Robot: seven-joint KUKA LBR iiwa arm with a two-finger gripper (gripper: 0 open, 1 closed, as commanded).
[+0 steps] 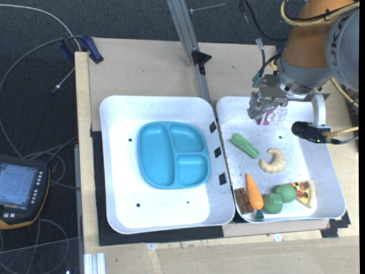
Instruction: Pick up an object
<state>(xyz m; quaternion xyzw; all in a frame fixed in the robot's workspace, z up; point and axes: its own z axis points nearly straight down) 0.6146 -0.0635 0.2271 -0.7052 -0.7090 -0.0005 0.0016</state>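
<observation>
Gripper point(261, 111) at bin's point(325, 178) twelve o'clock, half hiding a pink-white packet point(275, 116); finger state indiscernible.

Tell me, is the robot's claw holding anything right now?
It cannot be told. The gripper is right over a small pink-and-white packet at the right bin's far end.

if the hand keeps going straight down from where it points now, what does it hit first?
Most likely the small pink-and-white packet at the far end of the right bin. The hand sits right over it, partly covering it. Height above it is unclear from this single slanted view, so it may already be touching.
</observation>
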